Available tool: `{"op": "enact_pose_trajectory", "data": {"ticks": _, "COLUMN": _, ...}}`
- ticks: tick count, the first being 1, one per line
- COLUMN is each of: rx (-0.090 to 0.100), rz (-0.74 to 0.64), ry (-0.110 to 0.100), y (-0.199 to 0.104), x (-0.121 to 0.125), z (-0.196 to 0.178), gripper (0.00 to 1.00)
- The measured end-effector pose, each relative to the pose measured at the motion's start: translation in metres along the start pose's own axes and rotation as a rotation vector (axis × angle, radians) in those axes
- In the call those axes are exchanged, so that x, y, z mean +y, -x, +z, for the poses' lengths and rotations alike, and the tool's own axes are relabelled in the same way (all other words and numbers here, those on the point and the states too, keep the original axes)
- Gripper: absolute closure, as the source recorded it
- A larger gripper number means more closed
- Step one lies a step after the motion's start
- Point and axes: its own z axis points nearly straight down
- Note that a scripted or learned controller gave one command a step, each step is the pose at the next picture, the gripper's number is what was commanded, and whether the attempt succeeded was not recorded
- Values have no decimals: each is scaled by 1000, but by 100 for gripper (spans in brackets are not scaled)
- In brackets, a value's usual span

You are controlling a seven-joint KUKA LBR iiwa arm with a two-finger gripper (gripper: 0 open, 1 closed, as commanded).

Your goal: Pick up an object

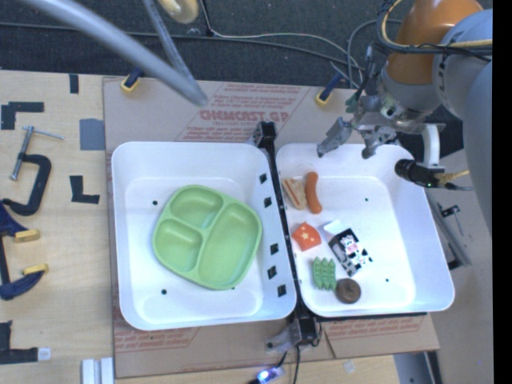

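My gripper [350, 145] hangs open above the far edge of the right bin [416, 214], nothing between its fingers. Below it and to the left lie a hot dog bun [294, 191] and an orange sausage [313, 192]. Nearer the front are an orange wedge with a white star [306, 236], a black-and-white patterned block [349, 250], a green ridged piece [324, 273] and a brown round disc [348, 291].
The left bin [132, 214] holds a green divided plate [208, 236]. Black clips run along the divider between the bins [272, 206]. Clamps and tools lie on the bench at the far left [28, 182]. Cables trail behind the bins.
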Motion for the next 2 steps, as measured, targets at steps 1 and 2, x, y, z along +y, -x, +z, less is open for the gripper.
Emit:
{"op": "enact_pose_trajectory", "data": {"ticks": 1, "rx": -1, "rz": -3, "ry": 13, "y": 0, "x": 3, "z": -8, "gripper": 0}}
{"op": "enact_pose_trajectory", "data": {"ticks": 2, "rx": -2, "rz": -3, "ry": 9, "y": -5, "x": 6, "z": 37, "gripper": 0}}
